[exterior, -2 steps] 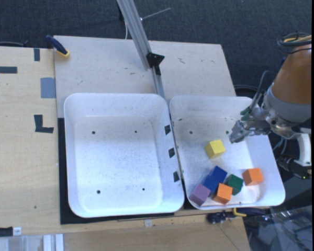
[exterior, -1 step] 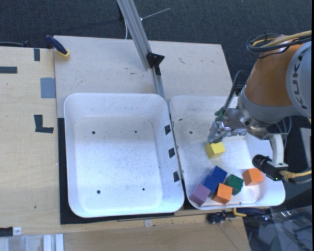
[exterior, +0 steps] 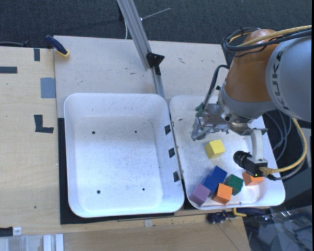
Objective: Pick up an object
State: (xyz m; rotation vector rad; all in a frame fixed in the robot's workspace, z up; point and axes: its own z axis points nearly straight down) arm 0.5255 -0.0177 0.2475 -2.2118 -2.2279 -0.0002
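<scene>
While our claw (exterior: 200, 131) is hanging low over the upper part of the right bin (exterior: 182, 140), we are looking at a cluster of small blocks below it. How far the claw is spread we cannot tell, since the metal parts are blurring together, and we are seeing nothing held in it.

The nearest candidate is the yellow block (exterior: 216, 148), lying by itself just below and to the right of the claw. Further down, a blue block (exterior: 215, 176), a green block (exterior: 233, 183), an orange block (exterior: 223, 193) and a purple block (exterior: 201, 194) are crowding together, touching or nearly so, close to the bin's lower rim.

We are judging the main risk to be a miss: the claw is sitting off to the side of the yellow block, so closing where it hangs would catch air. A descent slightly off centre could also nudge the block away. Going for the crowded group could jam a block against its neighbours or against the rim.

For room, we are noting that the yellow block is standing clear on all sides, while the wall dividing the two bins is running just left of the claw. The left bin (exterior: 73, 140) is lying wide open.
</scene>
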